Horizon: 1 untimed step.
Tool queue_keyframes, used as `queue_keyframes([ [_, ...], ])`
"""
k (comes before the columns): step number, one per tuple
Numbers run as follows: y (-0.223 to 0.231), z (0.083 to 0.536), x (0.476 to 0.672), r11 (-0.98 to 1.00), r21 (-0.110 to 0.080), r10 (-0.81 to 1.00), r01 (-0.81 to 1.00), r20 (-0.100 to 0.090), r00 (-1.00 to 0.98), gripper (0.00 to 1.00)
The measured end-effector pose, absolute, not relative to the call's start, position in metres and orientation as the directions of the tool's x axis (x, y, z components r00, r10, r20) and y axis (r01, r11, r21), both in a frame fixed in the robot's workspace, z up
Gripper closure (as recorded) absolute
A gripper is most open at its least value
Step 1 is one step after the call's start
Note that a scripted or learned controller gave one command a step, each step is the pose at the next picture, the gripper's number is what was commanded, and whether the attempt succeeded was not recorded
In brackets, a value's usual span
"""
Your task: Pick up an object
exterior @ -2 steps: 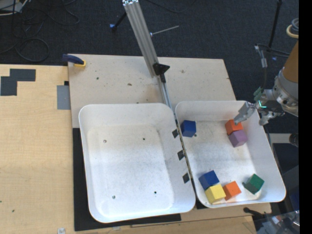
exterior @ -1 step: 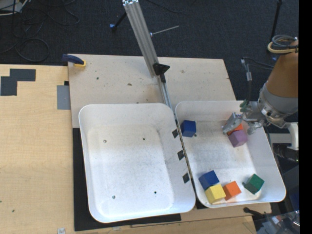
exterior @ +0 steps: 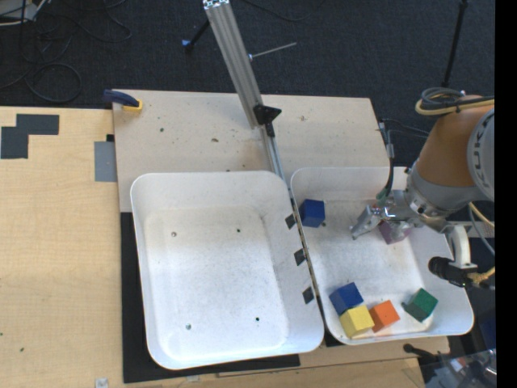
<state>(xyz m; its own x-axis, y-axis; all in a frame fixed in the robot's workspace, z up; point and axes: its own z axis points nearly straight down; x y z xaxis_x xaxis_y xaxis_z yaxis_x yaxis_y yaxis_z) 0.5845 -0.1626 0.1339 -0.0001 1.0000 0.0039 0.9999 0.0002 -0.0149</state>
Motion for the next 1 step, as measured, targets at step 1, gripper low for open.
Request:
queue_keyframes([
  [1, -0.1624, 0.0886, 0.5858, -0.001, -0.006, 1.0, 1.0, 0.002, 0.001, 0.0],
])
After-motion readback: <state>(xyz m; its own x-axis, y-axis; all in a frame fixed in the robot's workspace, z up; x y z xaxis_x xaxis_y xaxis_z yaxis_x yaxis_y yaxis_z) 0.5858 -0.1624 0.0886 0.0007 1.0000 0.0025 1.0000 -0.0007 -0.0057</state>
